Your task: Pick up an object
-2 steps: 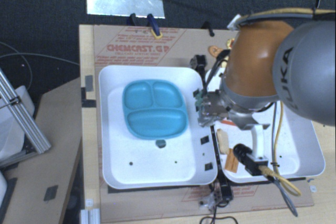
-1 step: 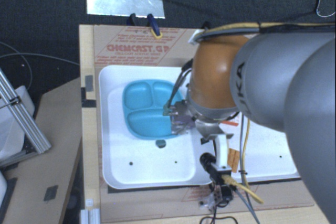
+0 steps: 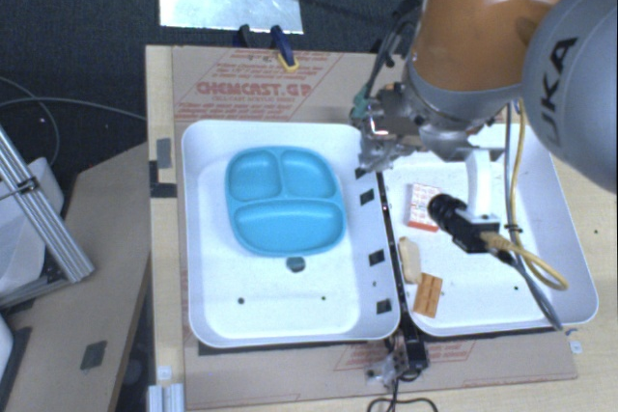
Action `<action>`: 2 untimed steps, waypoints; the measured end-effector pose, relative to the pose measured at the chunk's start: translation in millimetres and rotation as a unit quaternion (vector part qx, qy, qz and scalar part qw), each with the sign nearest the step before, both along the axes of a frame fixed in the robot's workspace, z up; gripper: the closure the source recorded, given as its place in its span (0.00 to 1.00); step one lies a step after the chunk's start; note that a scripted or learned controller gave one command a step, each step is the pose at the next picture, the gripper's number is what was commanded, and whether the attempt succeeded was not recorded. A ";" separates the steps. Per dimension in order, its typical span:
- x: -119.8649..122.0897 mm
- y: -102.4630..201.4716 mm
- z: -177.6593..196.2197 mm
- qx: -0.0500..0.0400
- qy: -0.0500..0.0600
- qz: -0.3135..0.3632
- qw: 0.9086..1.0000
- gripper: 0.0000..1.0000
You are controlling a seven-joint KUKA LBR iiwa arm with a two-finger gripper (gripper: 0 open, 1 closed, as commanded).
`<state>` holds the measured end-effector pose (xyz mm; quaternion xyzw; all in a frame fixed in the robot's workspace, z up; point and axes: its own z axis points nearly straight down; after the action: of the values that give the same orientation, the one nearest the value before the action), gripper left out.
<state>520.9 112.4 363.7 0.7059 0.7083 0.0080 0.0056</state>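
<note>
Two shallow white bins sit side by side on the tabletop [image 3: 106,198], and we find no object lifted from either. The arm [image 3: 483,24] reaches in over the right bin [image 3: 483,299], with the tool [image 3: 373,150] hanging above the divide between the bins, near their far end. We cannot tell whether the tool is released or clenched, and we see nothing held in it.

The left bin [image 3: 222,304] holds a blue divided plate [image 3: 285,200] with a small dark piece [image 3: 295,263] just beside its near edge. The right bin holds a red-and-white packet [image 3: 419,206], a pale oblong piece [image 3: 410,258] and a small brown block [image 3: 428,294], all lying along its left side.

We judge the task as not yet done: selection, descent, grasp and lift all remain. The packet lies nearest the tool.
</note>
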 end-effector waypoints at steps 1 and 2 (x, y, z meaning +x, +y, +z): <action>25.2 61.0 -5.6 0.000 0.007 0.003 1.000 1.00; 22.0 125.9 -105.5 -0.002 0.013 0.003 1.000 1.00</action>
<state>542.9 238.3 258.2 0.7037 0.7104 -0.0028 -0.0026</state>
